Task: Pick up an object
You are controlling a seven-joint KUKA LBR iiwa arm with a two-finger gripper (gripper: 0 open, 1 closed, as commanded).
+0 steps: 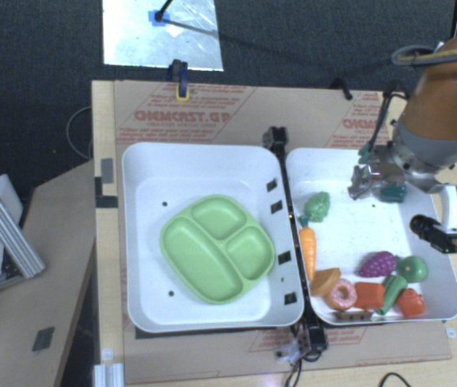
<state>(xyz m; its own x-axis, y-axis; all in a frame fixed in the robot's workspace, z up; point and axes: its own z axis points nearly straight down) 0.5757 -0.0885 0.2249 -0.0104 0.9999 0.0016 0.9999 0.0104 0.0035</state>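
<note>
The arm is reaching in over the right bin, with the end effector hanging low near that bin's far wall. Whether it is spread or pressed together I cannot tell at this angle. A small teal object is sitting just beside the end effector on its right side; whether it is touching is unclear. The toy foods are all lying nearer the camera than the end effector: a green broccoli piece is resting to its left and a little nearer, close to the divider between bins; an orange carrot is lying below that along the same edge. Well apart from the end effector, along the near wall, a pink donut, a red block, purple grapes, a round green fruit and a red pepper are crowding together. The left bin, well to the left of the end effector, is holding a green divided plate. Both bins are sitting on the table.
</note>
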